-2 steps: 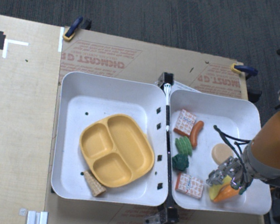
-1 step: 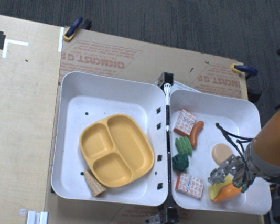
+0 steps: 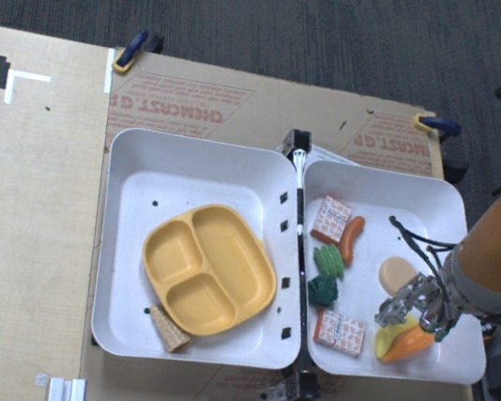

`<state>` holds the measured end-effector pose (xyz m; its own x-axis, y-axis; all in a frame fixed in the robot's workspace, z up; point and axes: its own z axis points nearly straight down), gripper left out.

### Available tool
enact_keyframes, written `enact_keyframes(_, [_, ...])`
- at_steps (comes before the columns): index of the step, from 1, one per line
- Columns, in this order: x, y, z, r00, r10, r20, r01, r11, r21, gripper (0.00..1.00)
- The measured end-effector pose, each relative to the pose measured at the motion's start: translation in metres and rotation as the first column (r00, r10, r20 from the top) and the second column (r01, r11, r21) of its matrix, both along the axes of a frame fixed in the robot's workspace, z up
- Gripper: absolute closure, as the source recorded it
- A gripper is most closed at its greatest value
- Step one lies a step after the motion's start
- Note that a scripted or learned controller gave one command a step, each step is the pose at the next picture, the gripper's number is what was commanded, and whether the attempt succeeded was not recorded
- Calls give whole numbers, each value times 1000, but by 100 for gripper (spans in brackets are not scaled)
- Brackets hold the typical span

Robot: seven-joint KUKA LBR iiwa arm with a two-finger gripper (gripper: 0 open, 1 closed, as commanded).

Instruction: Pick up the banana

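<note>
Camera view, sweeping from the left: the left bin (image 3: 123, 221) carries a yellow divided plate (image 3: 209, 269) with a brown cracker piece (image 3: 170, 331) tucked against its lower edge. Crossing the divider, I reach the right bin (image 3: 386, 184), and it's busy: a small red-and-white box (image 3: 331, 220), a sausage (image 3: 350, 239), two green vegetable pieces (image 3: 326, 274) stacked one above the other, a second red-and-white box (image 3: 341, 332), a pale round piece (image 3: 397, 273).

Now the target. The banana (image 3: 388, 342) shows as a yellow sliver near the bin's lower right, touching a carrot (image 3: 412, 342) that lies just beside it. My gripper (image 3: 415, 306) is right above that pair, and I can't make out how the pincer stands.

To do this well, I'd want the grasp centred on the yellow, away from the carrot, squeezing across the banana's narrow width; catching both would likely spoil the lift.

Writing: the cardboard under the bins bears red print, upside down from here, reading roughly "CHEMCAST GP" at the upper left. The box labels are too small to read.
</note>
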<state>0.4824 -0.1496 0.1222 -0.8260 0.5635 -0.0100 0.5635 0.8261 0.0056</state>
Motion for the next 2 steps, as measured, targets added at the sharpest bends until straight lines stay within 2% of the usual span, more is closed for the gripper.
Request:
enact_keyframes(1, [0,0,0,1000,1,0,-1,1000,0,0])
enact_keyframes(2, [-3,4,-28,972,234,-7,-234,972,-1,0])
